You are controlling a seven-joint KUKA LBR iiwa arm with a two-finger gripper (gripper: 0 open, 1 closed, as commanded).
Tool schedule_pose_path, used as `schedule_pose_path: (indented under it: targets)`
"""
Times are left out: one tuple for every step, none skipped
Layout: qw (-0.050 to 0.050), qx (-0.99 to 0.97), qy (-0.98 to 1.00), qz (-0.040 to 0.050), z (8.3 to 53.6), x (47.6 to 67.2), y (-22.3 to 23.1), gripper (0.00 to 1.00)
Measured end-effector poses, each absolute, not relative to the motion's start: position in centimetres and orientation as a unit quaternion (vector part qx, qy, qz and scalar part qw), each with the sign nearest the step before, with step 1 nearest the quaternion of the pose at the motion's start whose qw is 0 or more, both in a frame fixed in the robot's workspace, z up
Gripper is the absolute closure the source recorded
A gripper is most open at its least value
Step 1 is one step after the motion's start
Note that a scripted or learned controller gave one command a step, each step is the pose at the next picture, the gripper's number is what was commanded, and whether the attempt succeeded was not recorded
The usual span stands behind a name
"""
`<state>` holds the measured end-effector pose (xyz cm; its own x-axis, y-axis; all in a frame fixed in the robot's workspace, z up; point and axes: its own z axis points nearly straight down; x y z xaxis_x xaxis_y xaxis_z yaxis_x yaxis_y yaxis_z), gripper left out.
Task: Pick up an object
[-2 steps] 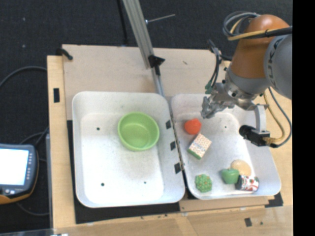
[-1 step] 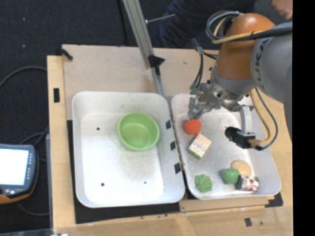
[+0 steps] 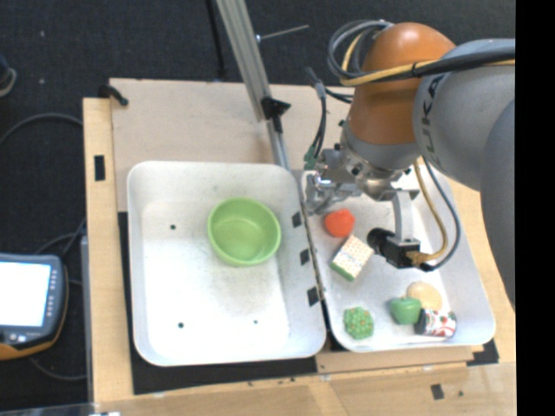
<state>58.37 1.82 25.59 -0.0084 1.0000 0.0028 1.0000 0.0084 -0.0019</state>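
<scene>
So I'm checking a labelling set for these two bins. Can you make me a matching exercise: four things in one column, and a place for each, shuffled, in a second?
Things:
1. green bowl
2. orange ball
3. green bumpy ball
4. white and green block

Places:
A. right bin, near its front edge, close to the divide between the bins
B. left bin, toward its right side
C. right bin, middle, tilted, just below the orange ball
D. right bin, near the gripper

Pairs: 1-B, 2-D, 3-A, 4-C

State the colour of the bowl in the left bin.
Light green; the bowl shows plainly in the camera view.
</scene>
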Motion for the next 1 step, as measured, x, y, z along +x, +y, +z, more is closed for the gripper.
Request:
schedule_pose_path:
  targets:
    - [0.001, -0.705, -0.710, 0.0002, 24.50, 56.54, 6.62, 1.00]
